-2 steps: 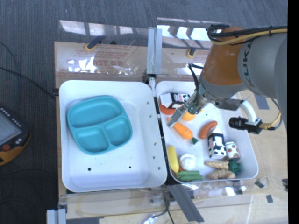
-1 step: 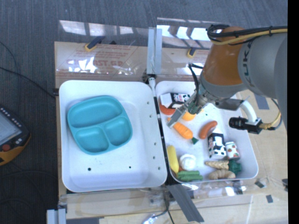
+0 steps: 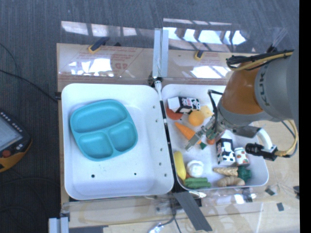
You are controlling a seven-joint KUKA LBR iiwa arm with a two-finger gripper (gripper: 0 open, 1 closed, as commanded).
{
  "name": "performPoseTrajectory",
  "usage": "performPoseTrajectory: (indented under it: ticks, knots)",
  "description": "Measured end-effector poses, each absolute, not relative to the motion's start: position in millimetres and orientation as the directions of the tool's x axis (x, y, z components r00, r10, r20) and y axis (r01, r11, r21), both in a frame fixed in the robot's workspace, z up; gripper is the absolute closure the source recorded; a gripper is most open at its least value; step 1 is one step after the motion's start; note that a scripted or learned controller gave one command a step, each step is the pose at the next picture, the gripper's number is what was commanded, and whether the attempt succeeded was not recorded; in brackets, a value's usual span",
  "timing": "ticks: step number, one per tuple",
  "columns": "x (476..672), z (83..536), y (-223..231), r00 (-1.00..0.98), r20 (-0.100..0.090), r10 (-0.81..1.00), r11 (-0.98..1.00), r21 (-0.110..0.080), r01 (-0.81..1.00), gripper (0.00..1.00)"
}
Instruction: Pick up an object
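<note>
Grey carpet around 2 white bins; pincer perhaps narrow over toys.

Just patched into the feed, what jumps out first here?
The big grey and orange arm dominates the right, reaching down into the right bin over a jumble of toy food. In the left bin a turquoise divided plate lies alone. An orange carrot lies by the gripper.

Robotics lab: wooden bench on grey carpet, clear guard panels behind it, loose cables left of it.
</note>
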State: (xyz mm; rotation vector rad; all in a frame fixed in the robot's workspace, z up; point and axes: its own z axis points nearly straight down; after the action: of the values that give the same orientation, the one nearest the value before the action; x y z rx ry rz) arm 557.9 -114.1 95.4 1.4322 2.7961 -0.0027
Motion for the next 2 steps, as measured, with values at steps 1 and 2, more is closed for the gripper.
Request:
performPoseTrajectory:
  ticks: [1,2]
  knots:
    - [557.5,90,-107,-0.426,-0.006,0.905,0.426,0.011,0.905,0.00]
    - [559.3,102,-106,-0.428,-0.007,0.904,0.428,0.016,0.904,1.00]
